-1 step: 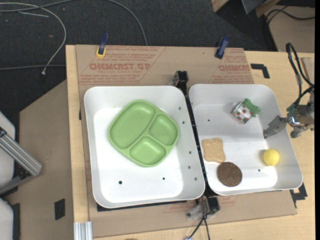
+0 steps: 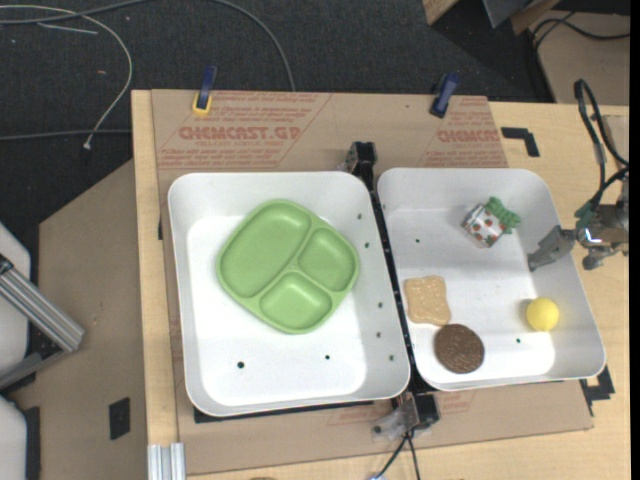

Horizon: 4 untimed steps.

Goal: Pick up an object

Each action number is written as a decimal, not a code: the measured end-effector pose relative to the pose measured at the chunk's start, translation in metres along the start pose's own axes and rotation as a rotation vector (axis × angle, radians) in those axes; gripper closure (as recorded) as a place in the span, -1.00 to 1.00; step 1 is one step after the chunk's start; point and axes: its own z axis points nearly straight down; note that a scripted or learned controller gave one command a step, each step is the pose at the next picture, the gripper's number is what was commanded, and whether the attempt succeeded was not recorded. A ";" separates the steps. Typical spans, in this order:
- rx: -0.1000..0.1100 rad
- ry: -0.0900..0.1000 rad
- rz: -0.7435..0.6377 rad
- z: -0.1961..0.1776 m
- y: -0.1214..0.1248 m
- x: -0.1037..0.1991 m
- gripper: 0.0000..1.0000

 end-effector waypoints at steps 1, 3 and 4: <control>0.005 0.003 0.000 0.060 0.000 0.007 -1.00; 0.004 0.002 0.000 0.142 -0.001 0.015 -1.00; -0.001 0.001 0.000 0.129 0.000 0.015 1.00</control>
